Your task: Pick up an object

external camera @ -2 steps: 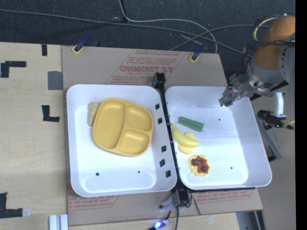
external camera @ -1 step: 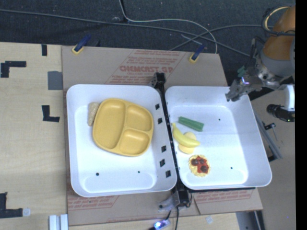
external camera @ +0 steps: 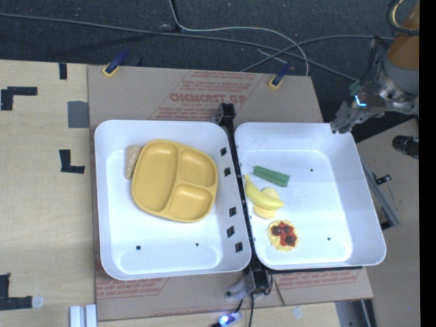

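The right bin (external camera: pixel 340 203) holds three small items along its left side: a green stick-shaped piece (external camera: pixel 271 176), a yellow banana (external camera: pixel 263 196) just below it, and a small round yellow tart with red topping (external camera: pixel 283 236). My gripper (external camera: pixel 343 121) hangs over the far right corner of that bin, outside its rim and well away from all three items. Nothing shows in its grasp. The orange band of the arm (external camera: pixel 409 19) is at the top right.
In the left bin (external camera: pixel 116 237) lies a yellow divided plate (external camera: pixel 174 180), with a beige flat piece (external camera: pixel 131 161) tucked at its left edge. Both bins rest on cardboard (external camera: pixel 204 94). Cables (external camera: pixel 272 43) run across the dark floor behind.
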### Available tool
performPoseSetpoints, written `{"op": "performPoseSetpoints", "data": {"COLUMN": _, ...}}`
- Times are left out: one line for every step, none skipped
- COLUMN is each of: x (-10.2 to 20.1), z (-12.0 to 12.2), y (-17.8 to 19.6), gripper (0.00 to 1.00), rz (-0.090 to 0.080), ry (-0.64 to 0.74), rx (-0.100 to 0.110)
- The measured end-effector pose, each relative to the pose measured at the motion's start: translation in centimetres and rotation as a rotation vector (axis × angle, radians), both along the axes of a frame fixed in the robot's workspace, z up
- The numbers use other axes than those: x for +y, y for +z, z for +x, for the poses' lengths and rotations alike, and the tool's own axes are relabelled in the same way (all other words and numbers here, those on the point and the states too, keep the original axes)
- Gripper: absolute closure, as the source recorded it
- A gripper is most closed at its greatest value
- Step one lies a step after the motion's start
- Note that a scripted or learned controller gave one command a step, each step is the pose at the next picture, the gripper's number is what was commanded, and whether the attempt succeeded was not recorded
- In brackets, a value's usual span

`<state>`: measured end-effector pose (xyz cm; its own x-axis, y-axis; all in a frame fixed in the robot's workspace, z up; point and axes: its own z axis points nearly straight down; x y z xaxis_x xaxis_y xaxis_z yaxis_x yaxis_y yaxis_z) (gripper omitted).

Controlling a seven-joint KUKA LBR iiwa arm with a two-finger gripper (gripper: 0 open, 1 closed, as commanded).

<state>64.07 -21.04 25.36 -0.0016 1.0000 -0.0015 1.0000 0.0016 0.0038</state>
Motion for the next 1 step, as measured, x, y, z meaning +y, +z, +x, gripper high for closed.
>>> {"op": "performPoseSetpoints", "data": {"x": 5.40, "z": -1.35, "y": -1.50, "gripper": 1.00, "rz": 0.003, "ry": 0.003, "rx": 0.007}}
